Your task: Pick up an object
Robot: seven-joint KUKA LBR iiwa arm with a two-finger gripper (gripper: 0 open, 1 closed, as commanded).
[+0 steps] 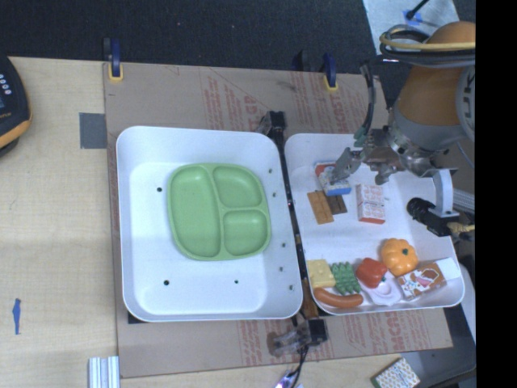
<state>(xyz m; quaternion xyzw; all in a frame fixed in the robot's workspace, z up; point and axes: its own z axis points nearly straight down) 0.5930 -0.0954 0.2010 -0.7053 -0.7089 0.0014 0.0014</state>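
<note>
Grey gripper (pixel 343 170) hangs low in the right bin (pixel 452 297), covering a blue-edged item (pixel 337 189); its grip I cannot tell.

The bench (pixel 56 241) has a pale wood-grain top that runs to the left and bottom edges of the view. A brown cardboard sheet (pixel 202 95) with faint red print lies on it. Two clamps, one blue and yellow (pixel 114 59) and one blue (pixel 328 69), sit at the sheet's far edge. A grey tape square (pixel 93 130) sits just beside the sheet's left edge. A small blue mark (pixel 17 314) shows near the bench's left edge, toward the front. Beyond the far edge lies dark carpet-like floor (pixel 226 14), with a pale sheet (pixel 404 6) at the top right. Light is even and soft, with weak shadows.
</note>
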